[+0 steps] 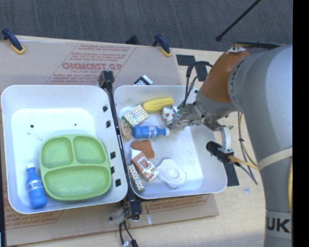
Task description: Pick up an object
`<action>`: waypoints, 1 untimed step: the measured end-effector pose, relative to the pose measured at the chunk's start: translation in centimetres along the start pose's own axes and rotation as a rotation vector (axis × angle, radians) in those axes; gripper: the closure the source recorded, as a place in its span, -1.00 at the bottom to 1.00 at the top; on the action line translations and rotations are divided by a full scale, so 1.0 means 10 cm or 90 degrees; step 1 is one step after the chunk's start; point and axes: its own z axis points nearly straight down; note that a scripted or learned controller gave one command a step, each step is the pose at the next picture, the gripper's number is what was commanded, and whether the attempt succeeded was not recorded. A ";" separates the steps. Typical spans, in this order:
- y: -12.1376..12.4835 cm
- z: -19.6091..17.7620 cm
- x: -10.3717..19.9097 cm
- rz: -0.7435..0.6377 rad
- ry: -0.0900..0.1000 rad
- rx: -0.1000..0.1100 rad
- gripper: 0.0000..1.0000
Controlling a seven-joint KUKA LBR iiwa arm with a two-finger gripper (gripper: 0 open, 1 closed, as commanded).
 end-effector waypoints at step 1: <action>0.00 0.00 -0.01 0.000 0.000 0.000 -1.00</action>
